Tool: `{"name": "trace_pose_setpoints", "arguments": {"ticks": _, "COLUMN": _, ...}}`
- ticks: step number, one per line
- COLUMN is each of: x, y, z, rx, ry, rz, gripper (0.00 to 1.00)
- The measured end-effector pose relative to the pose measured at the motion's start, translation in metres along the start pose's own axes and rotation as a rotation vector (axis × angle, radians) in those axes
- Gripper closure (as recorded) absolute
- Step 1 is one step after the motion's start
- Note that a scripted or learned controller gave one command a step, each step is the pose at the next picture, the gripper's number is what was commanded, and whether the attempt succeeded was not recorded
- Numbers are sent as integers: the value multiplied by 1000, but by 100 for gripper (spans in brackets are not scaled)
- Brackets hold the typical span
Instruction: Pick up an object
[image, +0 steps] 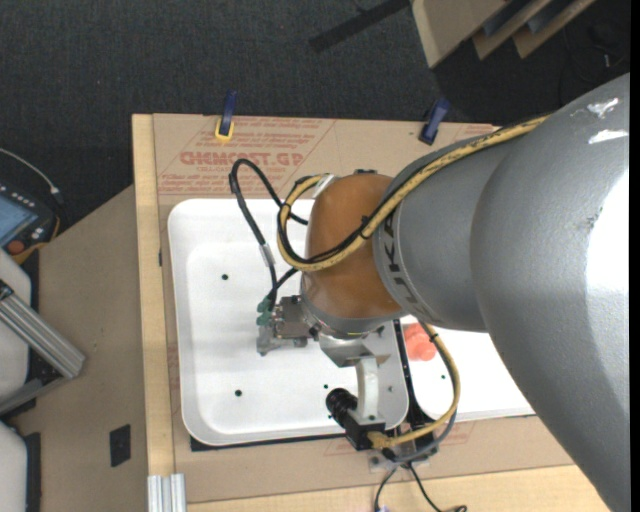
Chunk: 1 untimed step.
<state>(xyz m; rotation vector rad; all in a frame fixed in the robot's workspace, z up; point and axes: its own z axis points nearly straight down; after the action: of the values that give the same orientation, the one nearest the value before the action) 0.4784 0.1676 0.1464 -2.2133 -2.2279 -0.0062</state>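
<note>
Arm (520, 230): grey, with its orange band (345, 245), reaching over the worktop (150, 300) and covering much of the right bin (480, 395).
Left bin (210, 330): white, shallow, toward the worktop's left edge; its bare floor shows small dark dots.
Tool (268, 330): low over the left bin's middle; whether open or closed cannot be told.
Object (420, 343): small, red-orange, in the right bin near the divider, apart from the tool.

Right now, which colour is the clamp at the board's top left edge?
Yellow and blue clamp, seen in the camera view.

Right bin (480, 385) and red object (421, 345) mostly behind arm (520, 230).
</note>
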Motion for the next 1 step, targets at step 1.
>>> {"name": "trace_pose_setpoints", "arguments": {"ticks": 1, "x": -81, "y": 39, "z": 1, "rx": -1, "ry": -8, "rz": 16, "gripper": 0}}
